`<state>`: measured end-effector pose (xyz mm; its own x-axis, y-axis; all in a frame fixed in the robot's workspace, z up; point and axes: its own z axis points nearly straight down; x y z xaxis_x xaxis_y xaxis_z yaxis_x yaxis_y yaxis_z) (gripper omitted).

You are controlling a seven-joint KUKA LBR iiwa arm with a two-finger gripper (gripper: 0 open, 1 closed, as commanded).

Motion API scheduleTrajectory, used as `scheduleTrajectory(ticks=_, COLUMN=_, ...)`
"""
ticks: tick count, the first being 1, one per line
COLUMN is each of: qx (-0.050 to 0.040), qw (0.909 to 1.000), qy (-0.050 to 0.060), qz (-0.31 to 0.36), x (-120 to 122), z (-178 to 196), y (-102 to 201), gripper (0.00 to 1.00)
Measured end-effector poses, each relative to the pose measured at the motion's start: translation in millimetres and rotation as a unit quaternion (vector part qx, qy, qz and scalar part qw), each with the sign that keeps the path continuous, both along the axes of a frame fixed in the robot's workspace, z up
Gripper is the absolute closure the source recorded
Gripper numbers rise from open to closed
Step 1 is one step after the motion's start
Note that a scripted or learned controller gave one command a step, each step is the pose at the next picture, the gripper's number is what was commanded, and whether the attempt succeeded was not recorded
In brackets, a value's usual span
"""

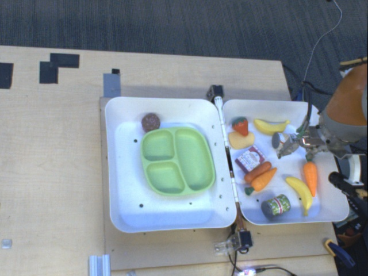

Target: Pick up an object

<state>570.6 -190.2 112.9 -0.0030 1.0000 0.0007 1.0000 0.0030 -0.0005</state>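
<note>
My gripper [282,144] hangs over the upper middle of the right bin [339,214], its two grey fingers spread apart with nothing between them. Just above it lies a yellow banana [270,125]. Left of it are a strawberry [240,125], a pale yellow piece [238,140] and a maroon packet [250,158]. Below the packet lie a red sausage [258,171] and an orange carrot [264,180]. A second carrot [310,177], a second banana [301,192] and a green can [277,206] occupy the lower right of the bin.
The left bin [123,211] holds a green divided plate [177,161] and a small brown ball [150,121] near its top edge. A ridge [225,154] separates the two bins. The arm's orange band [352,99] sits above the right bin's right edge.
</note>
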Motion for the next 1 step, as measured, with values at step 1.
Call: scheduleTrajectory(ticks=1, qx=-0.0001, qw=1.0, qy=-0.004, qz=0.001, x=-54.2, z=-25.8, y=10.1, gripper=0.0)
